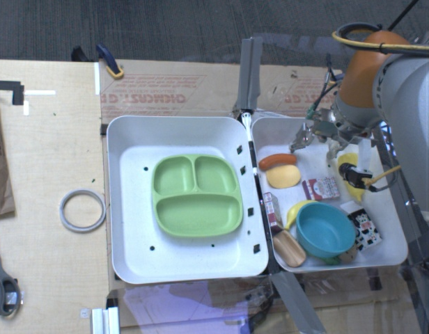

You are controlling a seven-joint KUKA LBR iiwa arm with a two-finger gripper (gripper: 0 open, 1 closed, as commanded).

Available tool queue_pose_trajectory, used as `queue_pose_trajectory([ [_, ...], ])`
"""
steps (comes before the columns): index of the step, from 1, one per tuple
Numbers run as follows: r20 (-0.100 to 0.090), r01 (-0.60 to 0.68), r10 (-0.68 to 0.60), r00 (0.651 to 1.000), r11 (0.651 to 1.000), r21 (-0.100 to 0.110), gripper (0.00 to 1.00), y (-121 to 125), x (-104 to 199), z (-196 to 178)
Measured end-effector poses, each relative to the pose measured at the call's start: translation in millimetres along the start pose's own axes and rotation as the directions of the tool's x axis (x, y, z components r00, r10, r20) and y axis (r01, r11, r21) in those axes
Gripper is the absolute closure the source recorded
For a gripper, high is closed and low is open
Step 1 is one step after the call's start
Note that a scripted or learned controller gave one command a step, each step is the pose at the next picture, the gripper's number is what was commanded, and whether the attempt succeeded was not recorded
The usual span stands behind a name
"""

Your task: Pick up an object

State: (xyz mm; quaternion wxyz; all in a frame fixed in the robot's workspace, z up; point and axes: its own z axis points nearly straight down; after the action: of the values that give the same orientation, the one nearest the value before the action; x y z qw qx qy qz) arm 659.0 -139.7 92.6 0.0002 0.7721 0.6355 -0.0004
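The arm reaches in from the right, its gripper [316, 141] spread open, empty, above the right bin [386, 257].

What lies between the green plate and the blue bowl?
In the camera view, between the green plate and the blue bowl lie the bins' adjoining walls, a slim packet and a yellow item.

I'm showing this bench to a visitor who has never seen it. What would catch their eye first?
Likely the green divided plate, lying alone in the left bin. Next, the crowded right bin: a blue bowl near its front, and a hot dog and yellow piece by its left wall. The grey arm's orange band stands out at upper right, with the gripper hanging over that bin's far end.
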Motion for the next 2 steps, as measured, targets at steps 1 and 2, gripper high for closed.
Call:
queue_pose_trajectory([
  [1, 0.000, 0.016, -0.016, 1.000, 1.000, -0.002, 0.00, 9, -66, -39],
  [2, -0.007, 0.137, -0.137, 0.991, 0.991, -0.004, 0.00, -15, -74, -1],
])
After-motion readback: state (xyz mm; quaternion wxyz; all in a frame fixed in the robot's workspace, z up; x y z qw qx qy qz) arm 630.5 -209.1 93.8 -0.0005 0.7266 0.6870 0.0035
